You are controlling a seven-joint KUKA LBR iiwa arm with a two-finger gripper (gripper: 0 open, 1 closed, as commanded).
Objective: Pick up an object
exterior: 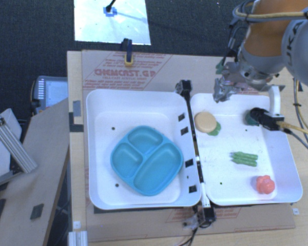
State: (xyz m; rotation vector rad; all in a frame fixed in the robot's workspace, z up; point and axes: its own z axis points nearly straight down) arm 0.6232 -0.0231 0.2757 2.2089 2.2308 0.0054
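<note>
Tool point(225, 94) hovers above right bin point(282, 152) far rim, near tan burger toy point(206, 122), likely first target; grip state unclear. Green beans point(245, 158), pink toy point(265, 184) well apart.

Hand point(223, 94) above right bin point(277, 193) rear edge; blue plate point(146, 160) in left bin point(100, 137).

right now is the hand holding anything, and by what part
Nothing shows in the hand. It hangs above the far edge of the right white bin, apart from the round tan toy burger, the nearest thing below it.
</note>
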